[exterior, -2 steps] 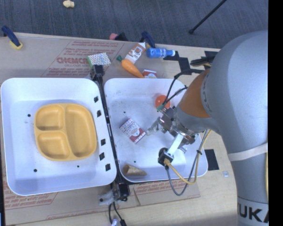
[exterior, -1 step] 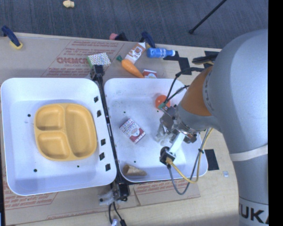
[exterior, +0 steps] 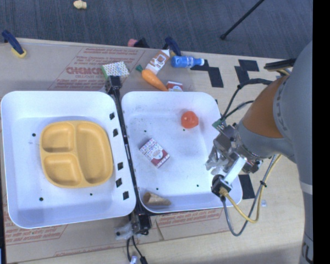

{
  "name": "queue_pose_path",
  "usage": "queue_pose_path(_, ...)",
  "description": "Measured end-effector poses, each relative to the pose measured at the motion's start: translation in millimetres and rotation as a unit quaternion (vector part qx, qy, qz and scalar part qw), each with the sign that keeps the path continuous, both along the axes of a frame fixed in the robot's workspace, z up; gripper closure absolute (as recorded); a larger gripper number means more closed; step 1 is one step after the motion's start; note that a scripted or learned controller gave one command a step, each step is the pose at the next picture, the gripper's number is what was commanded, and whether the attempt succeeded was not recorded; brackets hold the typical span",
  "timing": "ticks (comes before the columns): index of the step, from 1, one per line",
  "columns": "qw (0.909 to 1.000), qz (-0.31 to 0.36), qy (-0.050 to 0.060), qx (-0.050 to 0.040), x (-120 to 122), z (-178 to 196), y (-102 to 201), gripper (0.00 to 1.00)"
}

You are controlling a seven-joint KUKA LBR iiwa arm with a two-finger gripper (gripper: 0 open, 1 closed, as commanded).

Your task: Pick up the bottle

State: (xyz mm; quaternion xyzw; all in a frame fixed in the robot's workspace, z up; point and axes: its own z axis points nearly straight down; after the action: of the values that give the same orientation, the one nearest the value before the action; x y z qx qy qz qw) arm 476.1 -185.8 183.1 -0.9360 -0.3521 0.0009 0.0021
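**Desk reporter:** Over the right edge of the right bin [exterior: 206, 194], the grey arm's tool [exterior: 226, 172] hangs above the white rim, with cables and a yellow loop trailing off toward the near side. Whether its fingers stand apart or together cannot be told from this angle.

**Editor:** And the bottle?

**Desk reporter:** Outside both bins. A blue bottle [exterior: 186, 62] lies on its side on the desk [exterior: 275, 224], just beyond the far rim of the right bin, well apart from the tool. Left of it lies a second small bottle with a white and orange label [exterior: 158, 61], and near that an orange carrot-like piece [exterior: 153, 80].

**Editor:** What sits inside the bins?

**Desk reporter:** In the right bin, a small red object [exterior: 189, 119] toward the far right, a little red and white carton [exterior: 154, 153] near the middle, and a brown wedge [exterior: 155, 200] at the near left corner. The left bin [exterior: 16, 114] holds a yellow divided plate [exterior: 76, 153]. Nothing is between the tool's fingers that can be made out.
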Motion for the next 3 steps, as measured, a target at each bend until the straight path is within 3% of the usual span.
queue_pose_path(1, 0.9905, 0.138, 0.001, 0.0012, 0, 6, 30, 1.00)
queue_pose_path(2, 0.9826, 0.186, 0.001, 0.0017, 0, -7, 36, 1.00)
queue_pose_path(3, 0.9999, 0.013, 0.000, -0.0004, 0, 7, 30, 1.00)
